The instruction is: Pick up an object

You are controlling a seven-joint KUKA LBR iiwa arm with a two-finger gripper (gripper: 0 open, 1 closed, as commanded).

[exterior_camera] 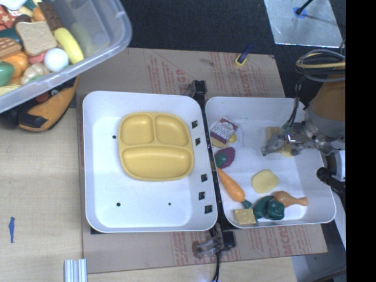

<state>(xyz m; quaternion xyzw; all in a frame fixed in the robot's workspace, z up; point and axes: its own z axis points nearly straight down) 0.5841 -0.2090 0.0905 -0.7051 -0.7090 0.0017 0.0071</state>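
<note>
Grey metal gripper (281, 144) low in right bin (252, 107), over a small yellow piece (287, 152); jaw state cannot be made out. Smooth plastic toy food nearby: rounded yellow lump (265, 181), tapered orange carrot (231, 184), drumstick (289, 200). Left bin (100, 204) bears a three-section yellow plate (156, 145).

The bench (35, 175) is carrying a cardboard sheet (164, 69). Two white bins (94, 157) are sitting on it side by side. A clear tub (100, 16) is resting at the far left, possibly overhanging.

A divided plate (156, 145) lies in the left bin (100, 204); toys fill the right bin (247, 107).
</note>
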